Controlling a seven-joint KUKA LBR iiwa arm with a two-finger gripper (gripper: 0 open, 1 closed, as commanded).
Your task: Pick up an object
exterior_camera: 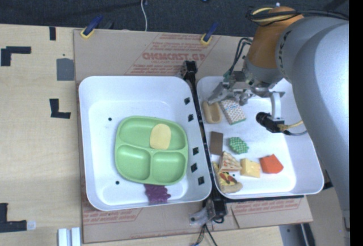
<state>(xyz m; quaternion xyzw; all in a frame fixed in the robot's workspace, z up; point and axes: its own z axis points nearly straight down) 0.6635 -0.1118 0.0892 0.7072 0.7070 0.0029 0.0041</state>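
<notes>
My gripper (229,100) hangs over the back left of the right bin (306,174), open, its fingers spread to either side. Just below and in front of it lies a small checkered pink-and-white piece (233,111), with nothing held between the fingers. A tan bread-like piece (211,113) lies to the gripper's left against the bin wall. Further forward lie a brown bar (216,141), a green knobbly piece (238,145), a sandwich wedge (229,162), a yellow cheese block (250,168), an orange block (271,164) and a hot-dog-like toy (228,181).
The left bin (96,97) holds a green divided plate (136,160) with a yellow oval piece (160,137) on it, and purple grapes (157,194) at its front wall. A black cable fitting (271,121) sticks out beside the wrist. The arm covers the right bin's back right.
</notes>
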